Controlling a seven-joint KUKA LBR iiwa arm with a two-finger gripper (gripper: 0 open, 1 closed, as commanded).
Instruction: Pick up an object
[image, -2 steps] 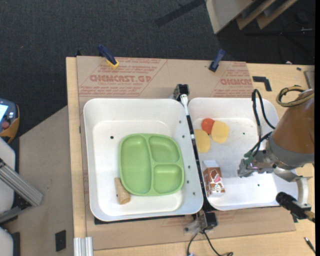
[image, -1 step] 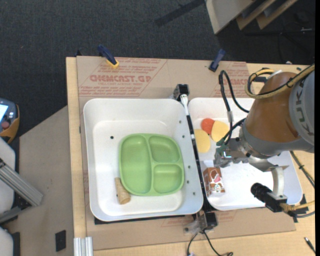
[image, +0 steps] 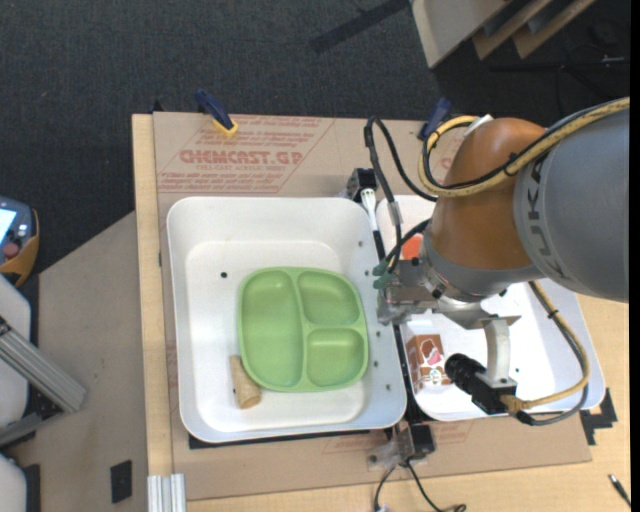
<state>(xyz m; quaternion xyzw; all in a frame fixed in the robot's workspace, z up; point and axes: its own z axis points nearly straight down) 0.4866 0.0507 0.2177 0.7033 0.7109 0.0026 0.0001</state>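
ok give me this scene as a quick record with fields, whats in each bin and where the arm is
left bin: white, holds a plate and a tan piece
green plate: lies flat, three compartments
tan piece: on the bin floor, at the plate's lower-left edge
right bin: white, holds a small red and white packet near the wall shared with the left bin
arm: over the right bin, hiding much of it
held object: cannot tell

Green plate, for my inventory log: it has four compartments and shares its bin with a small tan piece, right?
No: the camera view shows the green plate with three compartments, not four. It shares its bin with the small tan piece.
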